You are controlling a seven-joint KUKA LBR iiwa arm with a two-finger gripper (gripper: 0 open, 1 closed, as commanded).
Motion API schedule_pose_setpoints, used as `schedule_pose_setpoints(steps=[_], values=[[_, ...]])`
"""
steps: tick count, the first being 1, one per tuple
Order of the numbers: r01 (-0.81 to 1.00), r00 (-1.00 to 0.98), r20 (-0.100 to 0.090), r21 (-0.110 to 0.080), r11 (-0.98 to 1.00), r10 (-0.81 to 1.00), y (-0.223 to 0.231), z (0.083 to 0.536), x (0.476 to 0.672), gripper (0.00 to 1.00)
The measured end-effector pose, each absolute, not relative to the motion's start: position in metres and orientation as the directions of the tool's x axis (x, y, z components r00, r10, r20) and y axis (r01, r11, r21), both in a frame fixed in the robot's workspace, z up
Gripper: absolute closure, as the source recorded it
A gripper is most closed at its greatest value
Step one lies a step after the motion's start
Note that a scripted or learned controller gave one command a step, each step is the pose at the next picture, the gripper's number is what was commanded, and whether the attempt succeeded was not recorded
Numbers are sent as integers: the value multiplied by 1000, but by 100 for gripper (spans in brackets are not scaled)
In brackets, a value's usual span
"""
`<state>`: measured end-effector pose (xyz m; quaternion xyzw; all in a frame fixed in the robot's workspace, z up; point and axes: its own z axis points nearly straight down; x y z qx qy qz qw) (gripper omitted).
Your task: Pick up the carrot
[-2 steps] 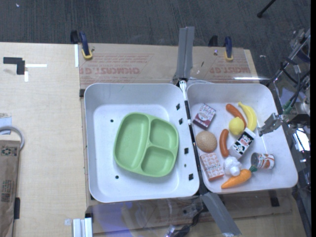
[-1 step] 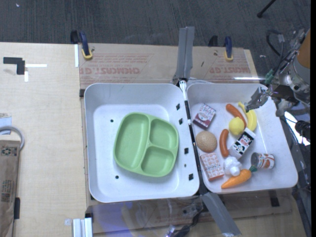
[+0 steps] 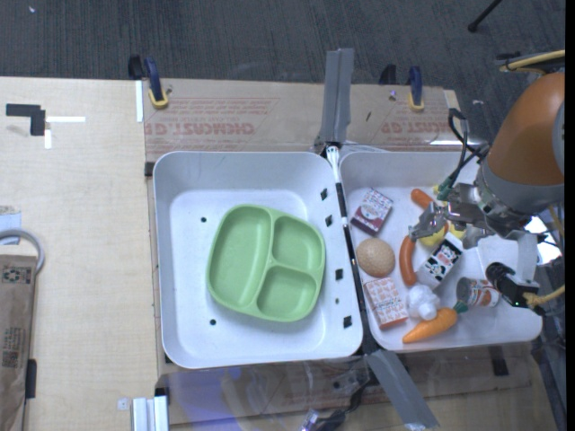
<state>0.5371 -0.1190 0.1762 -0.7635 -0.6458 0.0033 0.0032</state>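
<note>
The carrot (image 3: 431, 325) lies near the front edge of the right bin (image 3: 512, 330), tilted, its green top by a small bottle (image 3: 478, 292) and a white lump (image 3: 422, 304) just above it. The gripper (image 3: 437, 221) hangs over the bin's middle, above a yellow piece (image 3: 435, 234) and a milk carton (image 3: 442, 260); whether it grips anything I cannot tell. The green plate (image 3: 267, 263) sits in the left bin (image 3: 180, 241).

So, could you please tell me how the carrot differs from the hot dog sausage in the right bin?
The carrot is orange with a green tip and tapers to a point; the sausage is reddish-orange and evenly thick. The carrot lies slantwise near the bin's front edge; the sausage lies nearly straight up the picture, mid-bin beside the egg-shaped bun. Both are elongated toy foods.
</note>
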Motion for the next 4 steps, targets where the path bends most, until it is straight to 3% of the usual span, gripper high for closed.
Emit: schedule_pose_setpoints(steps=[1,2,3,4], values=[[947,321,-1,-9,-321,947,-126,122,476,0],[994,-113,5,-5,113,994,-155,138,478,0],[745,-667,3,-1,667,745,-178,158,478,0],[622,-783,5,-1,783,622,-146,141,479,0]])
